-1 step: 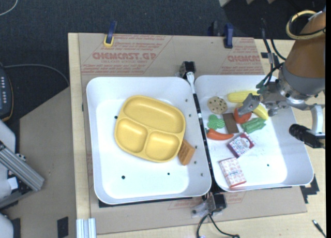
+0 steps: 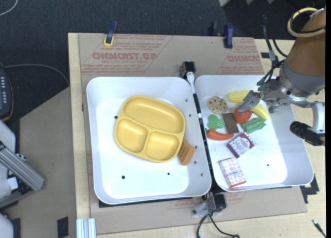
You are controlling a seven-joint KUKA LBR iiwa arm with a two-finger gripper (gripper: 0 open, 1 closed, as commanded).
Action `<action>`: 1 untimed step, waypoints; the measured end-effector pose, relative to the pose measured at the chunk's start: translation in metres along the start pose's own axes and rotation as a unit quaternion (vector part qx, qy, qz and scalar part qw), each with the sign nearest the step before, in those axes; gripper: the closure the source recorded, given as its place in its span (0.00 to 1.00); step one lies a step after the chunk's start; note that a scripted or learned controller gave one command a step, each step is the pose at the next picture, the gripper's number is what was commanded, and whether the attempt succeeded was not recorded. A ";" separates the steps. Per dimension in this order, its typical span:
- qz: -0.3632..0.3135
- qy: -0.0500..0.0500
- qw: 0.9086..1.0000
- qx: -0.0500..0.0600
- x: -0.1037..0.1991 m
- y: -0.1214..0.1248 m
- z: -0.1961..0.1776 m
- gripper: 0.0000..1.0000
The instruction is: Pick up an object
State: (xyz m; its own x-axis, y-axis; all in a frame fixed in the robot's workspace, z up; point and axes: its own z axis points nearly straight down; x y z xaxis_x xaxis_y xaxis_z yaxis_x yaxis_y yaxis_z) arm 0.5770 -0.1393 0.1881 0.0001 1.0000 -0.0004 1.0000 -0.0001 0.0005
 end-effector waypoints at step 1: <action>-0.001 0.001 1.000 0.004 0.004 0.008 0.058 0.00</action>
